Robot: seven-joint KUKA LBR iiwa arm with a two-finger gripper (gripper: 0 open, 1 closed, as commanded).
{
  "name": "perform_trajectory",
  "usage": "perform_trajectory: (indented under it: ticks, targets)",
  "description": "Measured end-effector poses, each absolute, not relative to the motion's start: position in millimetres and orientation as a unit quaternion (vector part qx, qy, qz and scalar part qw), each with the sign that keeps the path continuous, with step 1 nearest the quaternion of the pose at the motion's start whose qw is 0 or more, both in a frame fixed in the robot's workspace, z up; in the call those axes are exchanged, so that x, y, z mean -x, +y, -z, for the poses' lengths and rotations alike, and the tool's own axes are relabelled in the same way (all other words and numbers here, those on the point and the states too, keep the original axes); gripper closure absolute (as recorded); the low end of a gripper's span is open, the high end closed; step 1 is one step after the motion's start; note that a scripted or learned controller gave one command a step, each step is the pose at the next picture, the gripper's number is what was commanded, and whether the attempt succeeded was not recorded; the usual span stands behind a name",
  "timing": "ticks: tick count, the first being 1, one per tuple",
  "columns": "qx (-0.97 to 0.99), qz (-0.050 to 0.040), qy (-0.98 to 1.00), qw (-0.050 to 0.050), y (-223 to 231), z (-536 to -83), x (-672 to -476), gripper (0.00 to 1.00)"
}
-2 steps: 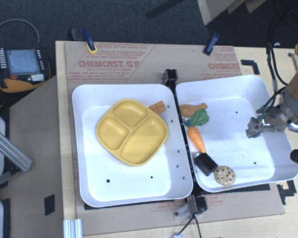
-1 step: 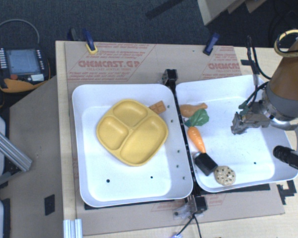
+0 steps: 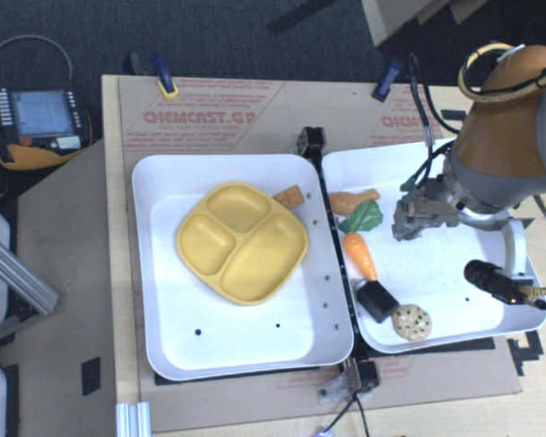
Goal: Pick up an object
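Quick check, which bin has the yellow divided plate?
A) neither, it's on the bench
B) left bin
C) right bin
B: the yellow divided plate lies flat in the left bin, while the carrot and cookie sit in the right bin.

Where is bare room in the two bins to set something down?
Left bin: bare floor in front of and left of the yellow plate. Right bin: bare middle between the carrot and the gripper. Crowded along the divider: carrot, black block, cookie.
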State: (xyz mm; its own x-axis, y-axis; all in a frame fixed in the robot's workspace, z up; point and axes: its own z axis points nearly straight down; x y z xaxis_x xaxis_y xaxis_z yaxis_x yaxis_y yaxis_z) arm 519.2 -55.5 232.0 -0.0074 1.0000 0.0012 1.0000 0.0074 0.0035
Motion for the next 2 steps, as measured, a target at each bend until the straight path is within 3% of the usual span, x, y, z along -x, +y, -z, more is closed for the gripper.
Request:
perform_trajectory:
  ticks: [2]
  targets:
    - [-0.705,-0.0008,0.709,0.000,51,-233,-528.5,1.00]
